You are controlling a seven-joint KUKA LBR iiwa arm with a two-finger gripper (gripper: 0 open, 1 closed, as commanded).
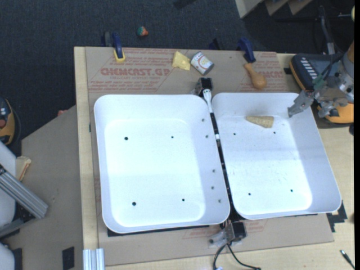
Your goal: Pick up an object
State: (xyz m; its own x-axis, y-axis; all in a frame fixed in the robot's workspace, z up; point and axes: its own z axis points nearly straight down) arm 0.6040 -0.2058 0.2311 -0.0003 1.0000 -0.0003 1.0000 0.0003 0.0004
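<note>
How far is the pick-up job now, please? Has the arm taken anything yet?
Nothing looks done yet: the tan piece lies loose in the right bin. In hand: the gripper is at that bin's upper right edge, apart from the piece. Left: reach it, grasp it, lift it.

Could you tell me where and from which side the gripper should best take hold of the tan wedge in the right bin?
Probably across the middle of the wedge, coming straight down. It lies flat, long axis across the right bin, so fingers should close over its narrow width. The gripper is at its right.
</note>
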